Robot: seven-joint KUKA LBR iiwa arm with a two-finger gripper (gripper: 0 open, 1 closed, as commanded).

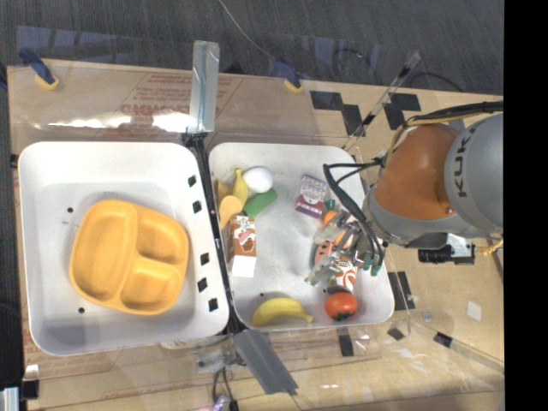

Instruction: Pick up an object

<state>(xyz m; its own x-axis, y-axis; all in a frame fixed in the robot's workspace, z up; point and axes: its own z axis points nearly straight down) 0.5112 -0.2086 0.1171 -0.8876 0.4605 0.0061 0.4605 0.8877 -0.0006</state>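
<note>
The gripper (336, 264) hangs low in the right bin (282, 289), though clutter hides whether it grips anything; a tomato (341, 305) lies just beside it at six o'clock, and a banana (281, 311) at seven o'clock lies long axis left to right. Farther off sit a carton (243, 236), a purple packet (312, 197) and an egg (257, 179). The left bin (51, 187) holds a yellow divided tray (128, 255).

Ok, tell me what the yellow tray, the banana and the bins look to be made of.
Yellow tray: likely molded plastic, with a smooth matte-to-satin surface, rounded compartments and uniform color.
Banana: looks like a plastic toy, evenly yellow with a soft sheen, though real fruit can't be ruled out.
Bins: probably thin formed plastic, plain white with rounded corners and a smooth, faintly glossy rim.
</note>
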